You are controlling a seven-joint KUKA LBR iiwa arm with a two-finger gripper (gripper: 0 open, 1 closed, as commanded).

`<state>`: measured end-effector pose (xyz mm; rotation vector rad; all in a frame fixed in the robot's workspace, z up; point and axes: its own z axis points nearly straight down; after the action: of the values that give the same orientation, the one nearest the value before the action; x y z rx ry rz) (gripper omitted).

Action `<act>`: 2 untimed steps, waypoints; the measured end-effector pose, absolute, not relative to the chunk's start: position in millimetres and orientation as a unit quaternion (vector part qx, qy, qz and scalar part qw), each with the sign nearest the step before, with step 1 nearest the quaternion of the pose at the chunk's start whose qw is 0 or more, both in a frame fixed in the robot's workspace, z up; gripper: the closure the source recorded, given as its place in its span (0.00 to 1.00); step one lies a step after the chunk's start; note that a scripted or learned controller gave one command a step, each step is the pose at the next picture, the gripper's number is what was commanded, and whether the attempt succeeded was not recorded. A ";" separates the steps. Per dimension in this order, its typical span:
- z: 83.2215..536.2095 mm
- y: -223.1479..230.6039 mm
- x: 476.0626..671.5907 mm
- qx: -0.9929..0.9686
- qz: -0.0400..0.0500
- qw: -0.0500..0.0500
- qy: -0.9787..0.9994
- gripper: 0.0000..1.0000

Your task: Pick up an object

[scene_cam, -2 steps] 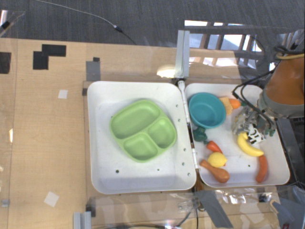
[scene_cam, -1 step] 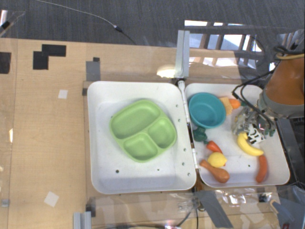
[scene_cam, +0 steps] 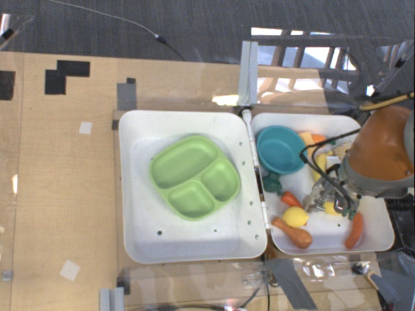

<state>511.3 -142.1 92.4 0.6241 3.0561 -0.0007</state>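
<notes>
Surface (scene_cam: 58,173): pale wood bench carrying two shallow white bins side by side.
Left bin (scene_cam: 139,238): holds one green divided plate (scene_cam: 194,177), three compartments, lying flat near the middle.
Right bin (scene_cam: 376,241): crowded with toy food and a dish; the arm (scene_cam: 382,151), grey with an orange band, reaches in over its right half.
Teal bowl (scene_cam: 280,149): upper left of the right bin, upright, close to the dividing wall.
Yellow lemon-like piece (scene_cam: 296,218): lower middle of the bin, just left of the pincer.
Orange carrot (scene_cam: 293,233): lies slantwise just below the lemon piece, touching or nearly so.
Second orange-red carrot (scene_cam: 353,232): near the bin's lower right, below the pincer.
Small green piece (scene_cam: 271,185): under the bowl's lower edge; kind unclear.
Pincer (scene_cam: 327,203): low over the bin among the items, with a small yellow piece (scene_cam: 334,206) right at its tip; state of the pincer cannot be told, as cables and wrist hide it.
Task's thing: not singled out; nearest candidates are the yellow piece at the tip and the lemon piece beside it, both in the right bin.
Risk, crowding: a closing grasp may catch two neighbours at once or nudge one aside.
Risk, shape: rounded, smooth pieces may squirt out of a narrow grip.
Risk, cables: dark loops near the wrist could snag the bowl rim.
</notes>
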 end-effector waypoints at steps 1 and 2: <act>91.4 -128.6 578.5 0.283 0.001 0.009 0.959 0.00; 89.5 -145.9 631.7 0.297 -0.007 0.001 0.955 0.00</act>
<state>631.7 -145.9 89.5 0.9307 2.9974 -0.0234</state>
